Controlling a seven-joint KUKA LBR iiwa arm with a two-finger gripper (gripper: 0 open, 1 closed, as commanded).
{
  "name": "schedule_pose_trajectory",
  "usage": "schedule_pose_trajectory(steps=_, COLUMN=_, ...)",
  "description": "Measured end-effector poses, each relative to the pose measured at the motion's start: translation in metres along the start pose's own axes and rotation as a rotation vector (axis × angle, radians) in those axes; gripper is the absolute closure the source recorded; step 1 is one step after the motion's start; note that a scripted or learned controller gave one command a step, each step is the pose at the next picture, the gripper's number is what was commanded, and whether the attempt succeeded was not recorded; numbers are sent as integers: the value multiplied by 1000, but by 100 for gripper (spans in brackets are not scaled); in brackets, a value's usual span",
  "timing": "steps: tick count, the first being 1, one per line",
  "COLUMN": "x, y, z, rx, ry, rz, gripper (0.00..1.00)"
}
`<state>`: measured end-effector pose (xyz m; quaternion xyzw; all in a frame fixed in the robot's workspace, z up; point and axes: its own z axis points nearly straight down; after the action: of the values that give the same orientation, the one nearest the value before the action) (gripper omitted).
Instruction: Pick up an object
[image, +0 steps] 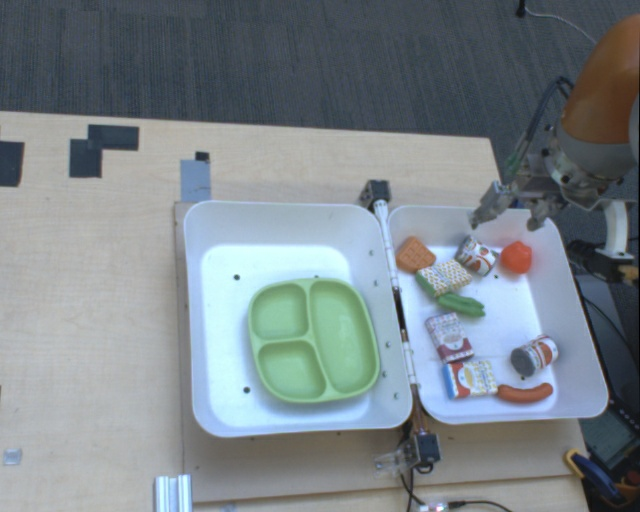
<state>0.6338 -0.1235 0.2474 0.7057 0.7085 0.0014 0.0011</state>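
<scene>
The claw (515, 207) hangs spread open with nothing in it over the right bin's (580, 330) far edge, just above a small can (477, 257) and red tomato (516, 258).

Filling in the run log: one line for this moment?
gripper: open, above right bin's far rim | held: nothing | nearest: small can, tomato | green tray: left bin
</scene>
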Motion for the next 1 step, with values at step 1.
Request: schedule_pose_trajectory(steps=1, x=-1, y=15, z=136, rx=-25, ry=-10, rz=0, gripper=0)
